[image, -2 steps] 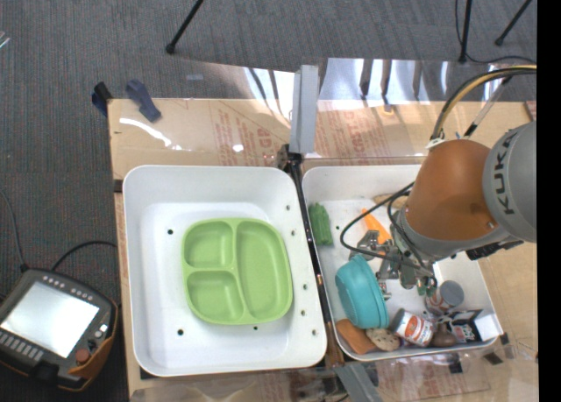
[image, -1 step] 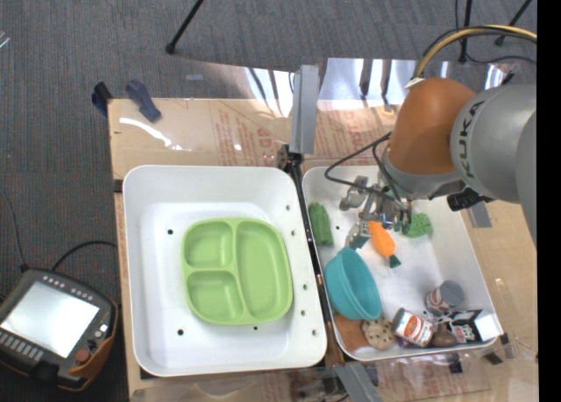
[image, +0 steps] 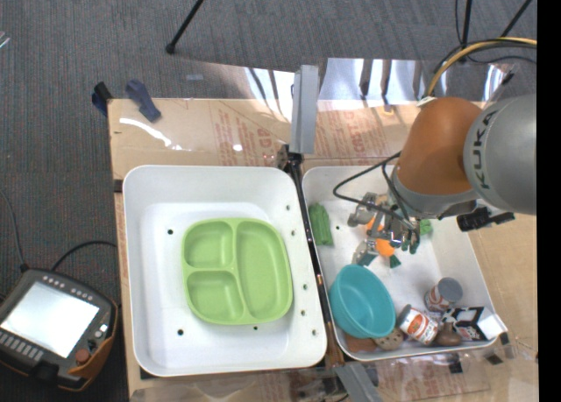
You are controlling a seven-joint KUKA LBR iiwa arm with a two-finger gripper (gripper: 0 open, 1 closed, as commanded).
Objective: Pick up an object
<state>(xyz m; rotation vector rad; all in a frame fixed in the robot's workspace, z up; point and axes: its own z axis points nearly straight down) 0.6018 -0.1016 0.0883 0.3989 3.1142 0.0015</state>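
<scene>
Gripper (image: 383, 243) low over the right bin (image: 478, 269), centre-right of frame; finger spread impossible to tell amid clutter. Small orange object (image: 387, 249) half hidden beneath. Teal bowl (image: 361, 300) just below; green divided plate (image: 237, 270) in left bin (image: 149, 208).

Grey ribbed carpet floor (image: 105, 15), black tripod legs (image: 195, 8) (slanting across it), cardboard-covered bench (image: 202, 129)

bench (image: 202, 133) | brown cardboard top | bears left bin (image: 145, 190), right bin (image: 478, 273)
</scene>
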